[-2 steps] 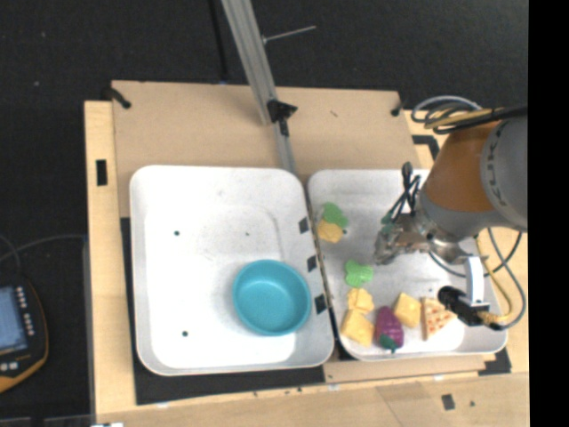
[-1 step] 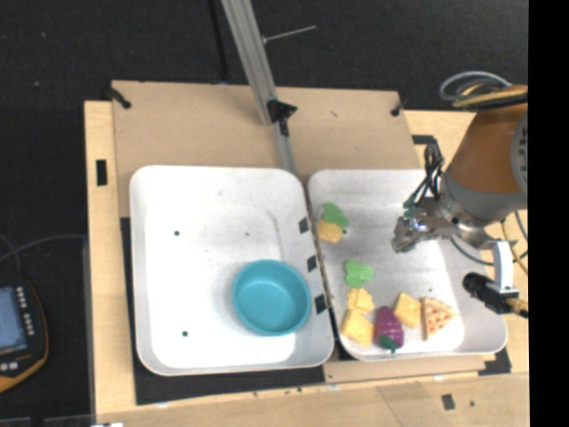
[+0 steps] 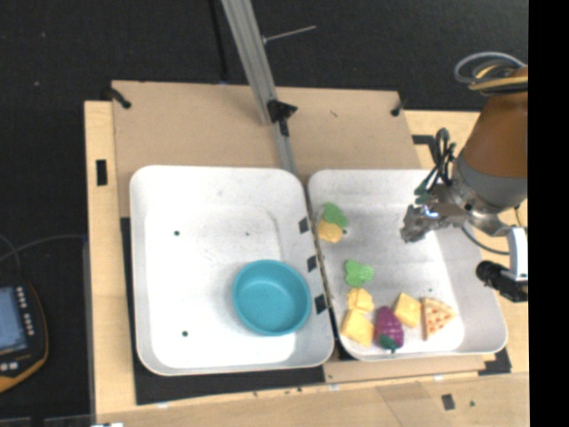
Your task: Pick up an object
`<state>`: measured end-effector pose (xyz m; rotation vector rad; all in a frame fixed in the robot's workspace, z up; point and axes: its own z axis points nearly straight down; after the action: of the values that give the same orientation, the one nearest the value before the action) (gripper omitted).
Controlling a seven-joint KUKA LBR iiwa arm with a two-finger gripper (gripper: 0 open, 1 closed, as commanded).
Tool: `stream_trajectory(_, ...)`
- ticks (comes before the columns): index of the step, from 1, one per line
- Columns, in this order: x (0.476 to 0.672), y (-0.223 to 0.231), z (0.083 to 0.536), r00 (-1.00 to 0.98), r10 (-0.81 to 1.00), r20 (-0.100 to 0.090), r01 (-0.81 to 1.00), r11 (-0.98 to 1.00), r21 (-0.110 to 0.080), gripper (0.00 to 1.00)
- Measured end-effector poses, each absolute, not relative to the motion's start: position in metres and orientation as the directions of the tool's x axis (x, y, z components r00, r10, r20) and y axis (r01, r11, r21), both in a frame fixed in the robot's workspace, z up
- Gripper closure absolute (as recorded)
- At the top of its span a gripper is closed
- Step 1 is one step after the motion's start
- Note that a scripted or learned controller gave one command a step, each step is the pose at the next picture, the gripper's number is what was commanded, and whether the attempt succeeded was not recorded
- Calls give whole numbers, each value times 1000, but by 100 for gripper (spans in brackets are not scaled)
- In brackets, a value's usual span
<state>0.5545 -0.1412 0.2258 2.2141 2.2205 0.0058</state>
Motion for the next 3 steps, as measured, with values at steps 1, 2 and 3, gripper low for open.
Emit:
stream_trajectory(1,560,-91,238,-5,1000,1,1000,5,4,100)
stream_trajectory(2,557,-32,247,-9,1000,2,1000,9,3,100)
stream_trajectory(3,550,26,239,-8,1000,2,1000,8,1,100)
